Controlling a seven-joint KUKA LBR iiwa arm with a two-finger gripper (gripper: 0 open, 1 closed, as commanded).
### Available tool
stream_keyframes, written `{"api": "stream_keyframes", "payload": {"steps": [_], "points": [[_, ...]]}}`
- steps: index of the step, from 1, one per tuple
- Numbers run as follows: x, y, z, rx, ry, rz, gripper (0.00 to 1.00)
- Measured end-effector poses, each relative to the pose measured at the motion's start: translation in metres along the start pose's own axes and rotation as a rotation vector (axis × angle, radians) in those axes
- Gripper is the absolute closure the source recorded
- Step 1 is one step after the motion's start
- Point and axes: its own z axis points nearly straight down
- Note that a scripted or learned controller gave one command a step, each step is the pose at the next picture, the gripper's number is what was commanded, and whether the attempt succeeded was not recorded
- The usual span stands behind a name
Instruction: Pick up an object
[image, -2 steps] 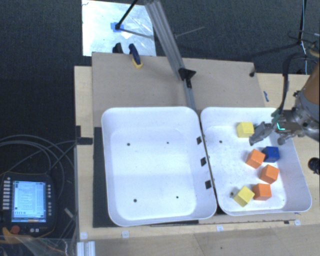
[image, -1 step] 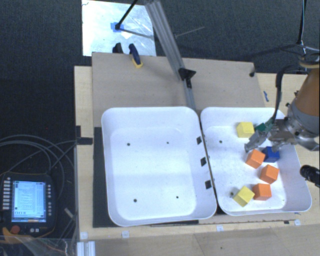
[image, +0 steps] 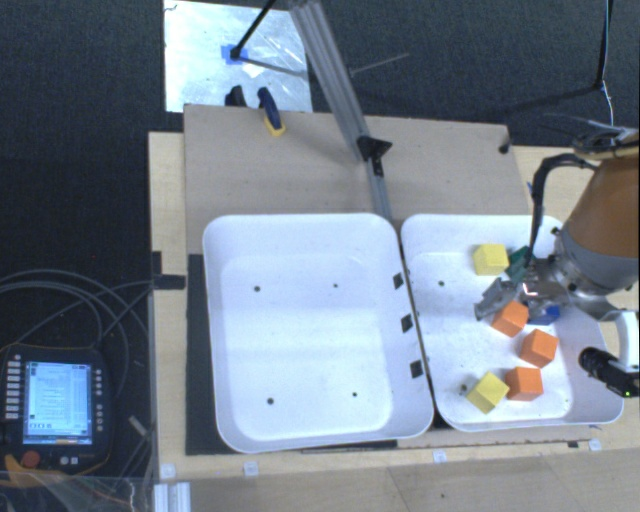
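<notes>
Metal claw (image: 508, 296) low in the right-hand shallow white plastic bin (image: 440, 400), among small blocks.

The grey claw sits against an orange cube (image: 511, 318); whether it is spread or pinching the block I cannot tell. A matte yellow cube (image: 490, 258) lies near the bin's far wall, with a dark green piece (image: 519, 262) just beside it. Two more orange cubes (image: 539, 347) (image: 524, 383) and a second yellow block (image: 487, 391) rest nearer the front rim. A blue scrap (image: 545, 314) peeks out beneath the wrist. The left smooth white bin (image: 230, 250) sits on the tan board surface (image: 300, 170).
</notes>
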Motion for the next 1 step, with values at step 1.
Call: {"api": "stream_keyframes", "payload": {"steps": [1], "points": [[-0.0002,0.0025,0.042,0.0,0.0,0.0,0.0]]}}
